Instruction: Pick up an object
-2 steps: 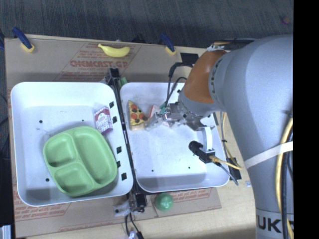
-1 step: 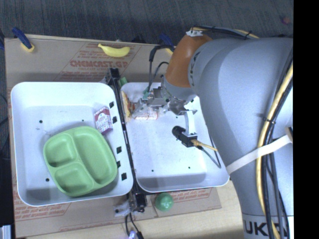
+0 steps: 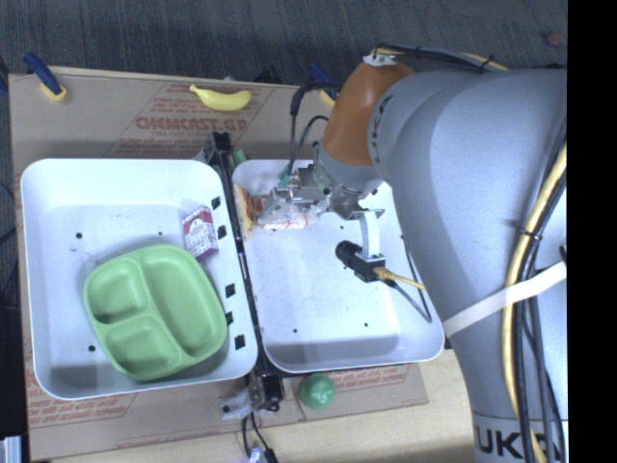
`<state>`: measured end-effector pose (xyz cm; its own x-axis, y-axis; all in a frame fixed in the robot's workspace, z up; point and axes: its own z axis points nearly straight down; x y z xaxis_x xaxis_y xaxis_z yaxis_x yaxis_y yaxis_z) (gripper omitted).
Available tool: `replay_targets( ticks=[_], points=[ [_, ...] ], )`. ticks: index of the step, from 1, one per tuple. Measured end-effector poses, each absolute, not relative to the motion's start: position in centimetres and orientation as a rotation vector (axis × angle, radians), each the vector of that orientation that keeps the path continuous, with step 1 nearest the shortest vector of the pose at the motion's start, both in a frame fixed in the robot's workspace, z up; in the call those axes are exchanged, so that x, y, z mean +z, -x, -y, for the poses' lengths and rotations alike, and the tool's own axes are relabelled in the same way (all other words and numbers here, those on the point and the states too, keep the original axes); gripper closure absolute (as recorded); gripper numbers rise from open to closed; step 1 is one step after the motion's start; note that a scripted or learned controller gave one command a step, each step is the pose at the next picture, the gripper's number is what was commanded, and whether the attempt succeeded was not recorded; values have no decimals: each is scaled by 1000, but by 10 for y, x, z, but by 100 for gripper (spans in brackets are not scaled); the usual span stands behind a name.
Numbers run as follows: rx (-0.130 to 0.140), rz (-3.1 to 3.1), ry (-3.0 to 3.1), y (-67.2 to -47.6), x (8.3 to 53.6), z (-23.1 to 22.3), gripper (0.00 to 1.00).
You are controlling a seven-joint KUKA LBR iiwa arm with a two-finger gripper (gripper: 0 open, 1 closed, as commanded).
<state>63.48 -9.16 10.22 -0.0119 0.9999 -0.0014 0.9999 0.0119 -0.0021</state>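
Glossy white bins [image 3: 58, 374], moulded green tray [image 3: 154, 309] — metal claw [image 3: 294, 199], grip unreadable

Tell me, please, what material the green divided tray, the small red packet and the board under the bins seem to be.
Green divided tray: probably moulded plastic; matte, smooth, rounded compartments.
Small red packet: seemingly printed paper or foil; flat, with white label areas.
Board under the bins: corrugated cardboard, judging by its brown colour and red printed lettering.
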Motion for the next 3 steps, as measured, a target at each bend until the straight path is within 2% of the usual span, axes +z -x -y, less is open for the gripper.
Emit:
replay_targets(
  ticks=[1, 3],
  points=[
    [-6, 2231, 2215, -658, 194, 25, 100],
    [-4, 2229, 2213, -656, 216, -108, 100]
  ],
)
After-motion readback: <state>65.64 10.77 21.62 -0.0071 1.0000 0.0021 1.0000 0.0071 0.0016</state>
